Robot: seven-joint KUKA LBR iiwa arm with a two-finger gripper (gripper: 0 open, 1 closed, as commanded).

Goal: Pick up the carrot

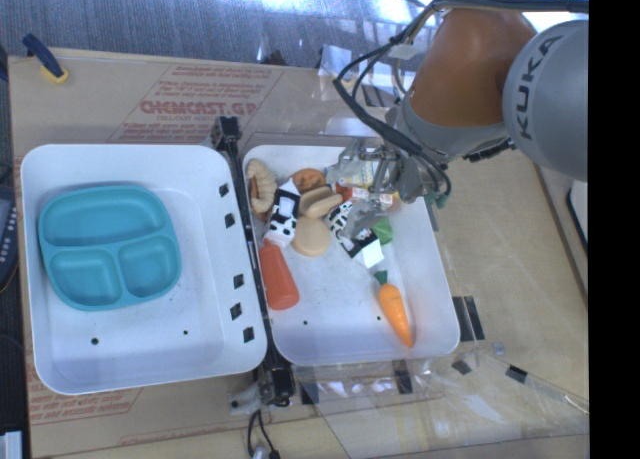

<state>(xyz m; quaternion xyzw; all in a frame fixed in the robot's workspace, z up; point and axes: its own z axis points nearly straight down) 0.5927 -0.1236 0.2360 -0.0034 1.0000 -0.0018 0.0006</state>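
The carrot (396,313) lay untouched near the right bin's (440,292) front right corner, tip toward the front edge. The gripper (372,192) hovered over the toy clutter at the back; its grip couldn't be judged. Nothing lifted yet, by my reckoning.

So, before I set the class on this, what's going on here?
The grey KUKA arm's gripper hangs over the far end of the right-hand white bin, above a cluster of toy foods. The small orange carrot with a green top lies untouched near that bin's front corner. A turquoise divided plate sits in the left bin.
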